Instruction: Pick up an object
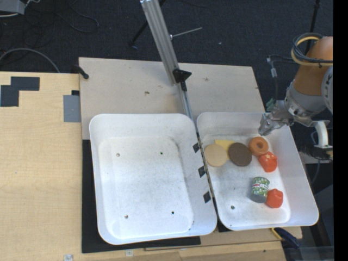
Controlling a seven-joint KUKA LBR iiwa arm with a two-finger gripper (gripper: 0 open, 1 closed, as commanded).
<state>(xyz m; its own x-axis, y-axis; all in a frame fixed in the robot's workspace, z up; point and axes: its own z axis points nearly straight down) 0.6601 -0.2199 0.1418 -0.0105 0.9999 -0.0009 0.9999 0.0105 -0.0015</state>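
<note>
- two shallow white bins sit side by side on the worktop [136, 86]; the left bin [103, 125] has a bare speckled floor, all open room
- the right bin [304, 208] carries every loose thing, gathered toward its far half and right side
- the end effector [267, 125] hangs over the far right corner of the right bin, just inside its rim; whether it is spread or pressed together i cannot tell, and nothing shows between its tips
- nearest to it lies an orange ring [259, 145], just below and slightly left, with a red piece [268, 162] touching the ring's near side
- left of the ring, a brown disc [240, 154] overlaps a tan disc [215, 155], and a yellow piece [222, 143] peeks out behind both
- nearer the front, a green and grey can [259, 189] lies beside a second red piece [274, 198], close to the right wall
- the front left part of the right bin's floor is open
- a slanted aluminium rail [163, 39] runs down to the seam between the bins, well apart from the end effector
</note>
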